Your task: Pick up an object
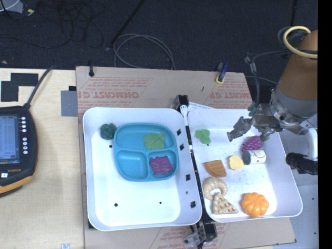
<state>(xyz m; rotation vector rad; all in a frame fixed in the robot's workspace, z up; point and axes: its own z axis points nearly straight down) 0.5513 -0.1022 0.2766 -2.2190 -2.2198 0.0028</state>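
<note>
My gripper point(253, 133) hangs over the upper right part of the right bin point(290, 201), its two dark fingers spread apart and open. A purple grape-like toy point(252, 143) lies just below, between the fingertips, resting on the bin floor beside a white and dark cylinder point(256, 157). Nothing is lifted. Other toys lie in this bin: a green leaf point(202, 136), a yellow piece point(236, 163), a brown toast slice point(215, 168), a cream mushroom shape point(213, 186), a waffle wedge point(224, 205) and an orange pumpkin point(254, 204).
The left bin point(98, 201) holds a blue divided plate point(136, 165) with a green piece point(154, 140) and a purple piece point(162, 165) on it, plus a dark green lump point(108, 131). A teach pendant point(13, 144) lies far left. Cables run behind the bins.
</note>
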